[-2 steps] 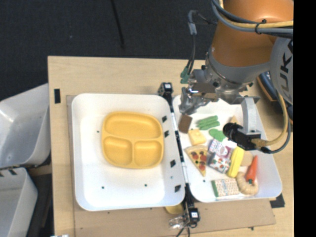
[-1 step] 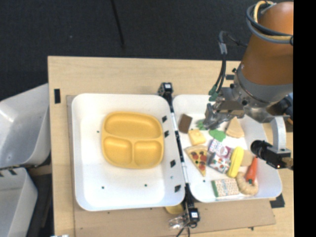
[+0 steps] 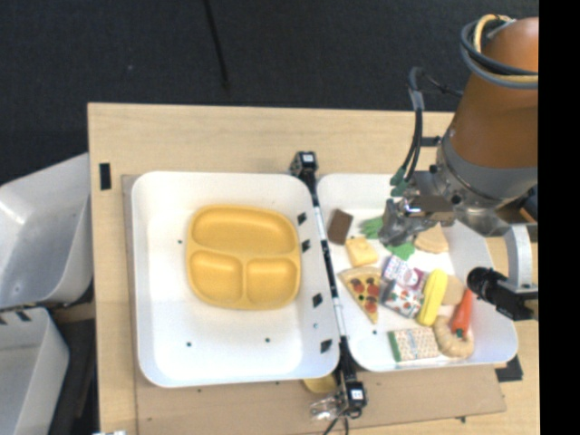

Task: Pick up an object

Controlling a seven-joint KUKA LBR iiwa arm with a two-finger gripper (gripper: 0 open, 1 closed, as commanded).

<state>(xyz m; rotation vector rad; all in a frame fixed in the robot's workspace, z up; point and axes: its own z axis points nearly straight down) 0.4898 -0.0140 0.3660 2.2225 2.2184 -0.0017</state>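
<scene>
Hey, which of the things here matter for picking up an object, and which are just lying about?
For the job:
gripper
right bin
cheese wedge
pizza slice
corn cob
carrot
brown block

Lying about:
left bin
yellow divided tray
bench

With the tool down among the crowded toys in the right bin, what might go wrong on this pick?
1. The tool is low over tightly packed pieces: the cheese, the purple pack and the pizza slice lie close together, so it may nudge neighbours or catch two.
2. The pizza slice looks flat, so it may slip.
</scene>
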